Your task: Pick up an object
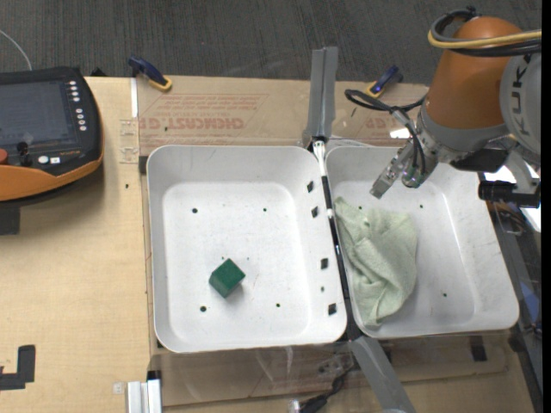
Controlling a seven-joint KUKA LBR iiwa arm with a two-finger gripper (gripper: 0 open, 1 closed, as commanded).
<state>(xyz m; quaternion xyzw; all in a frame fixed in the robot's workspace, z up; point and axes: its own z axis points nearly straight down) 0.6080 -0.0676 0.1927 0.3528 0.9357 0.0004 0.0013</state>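
Observation:
A small green block (227,278) lies in the left bin (172,231), toward its front. A crumpled pale green cloth (376,261) sits along the left side of the right bin (469,256). My gripper (398,175) hangs over the back part of the right bin, just above and behind the cloth's far end. Its fingers point down and to the left, and nothing shows between them.
A tablet-like pendant with an orange rim (39,132) rests on the bench at the far left. Two clamps (151,73) (383,80) hold the cardboard sheet at the back. A metal divider (324,101) runs between the bins.

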